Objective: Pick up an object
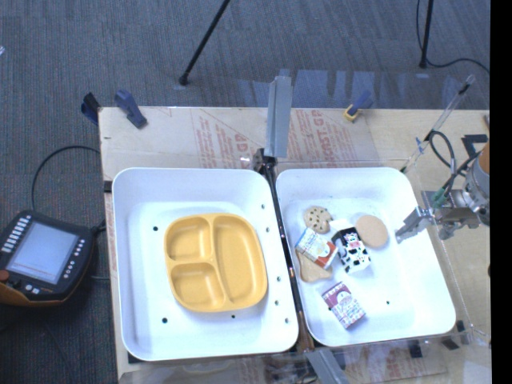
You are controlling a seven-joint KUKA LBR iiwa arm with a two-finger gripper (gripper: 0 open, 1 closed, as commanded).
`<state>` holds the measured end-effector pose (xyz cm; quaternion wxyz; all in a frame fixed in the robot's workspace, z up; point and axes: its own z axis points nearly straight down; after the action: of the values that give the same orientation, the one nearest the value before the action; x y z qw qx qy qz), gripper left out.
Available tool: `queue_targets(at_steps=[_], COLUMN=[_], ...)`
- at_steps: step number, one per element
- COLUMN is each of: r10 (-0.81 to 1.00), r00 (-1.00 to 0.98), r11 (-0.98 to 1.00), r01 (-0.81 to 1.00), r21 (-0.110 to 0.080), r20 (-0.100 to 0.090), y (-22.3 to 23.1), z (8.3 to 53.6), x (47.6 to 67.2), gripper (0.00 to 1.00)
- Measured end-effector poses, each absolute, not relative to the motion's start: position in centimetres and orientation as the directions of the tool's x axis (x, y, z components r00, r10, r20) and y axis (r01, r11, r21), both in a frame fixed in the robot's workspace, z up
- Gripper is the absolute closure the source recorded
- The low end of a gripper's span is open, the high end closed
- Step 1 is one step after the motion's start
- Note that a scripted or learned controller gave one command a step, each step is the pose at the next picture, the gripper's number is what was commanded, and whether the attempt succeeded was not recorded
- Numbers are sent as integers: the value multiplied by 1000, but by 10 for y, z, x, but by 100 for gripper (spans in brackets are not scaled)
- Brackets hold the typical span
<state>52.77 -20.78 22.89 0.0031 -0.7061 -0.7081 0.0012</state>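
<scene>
Hand (412,224) over right bin (416,294) right edge, arm cut off at frame edge, fingers apart, gripping nothing, cookie (318,218), cow mug (352,249), small cartons (344,304) clustered in bin's left half, yellow tray (214,261) in left bin (136,294).

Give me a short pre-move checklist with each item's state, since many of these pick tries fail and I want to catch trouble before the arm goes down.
1. Gripper is above the right bin, near its right side: ok.
2. Something to pick lies in that bin: ok. The round tan disc is nearest, with the cow-print mug beside it.
3. Disc has room on the gripper's side: ok, bare floor lies there.
4. Mug stands apart from the red packet: not ok, they touch.
5. Fingers open wide enough: cannot tell.
6. Gripper carries nothing: cannot tell.
</scene>
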Motion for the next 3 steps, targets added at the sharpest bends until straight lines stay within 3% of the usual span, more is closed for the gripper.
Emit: queue_targets(at_steps=[1,2,3], r10=[979,976,987], r00=[-204,-217,158], r11=[204,218,-158], r01=[979,976,987], r21=[9,21,34], r20=[-5,-14,-4], y=[-184,-160,-113], z=[116,103,103], x=[577,586,566], gripper=[0,0,0])
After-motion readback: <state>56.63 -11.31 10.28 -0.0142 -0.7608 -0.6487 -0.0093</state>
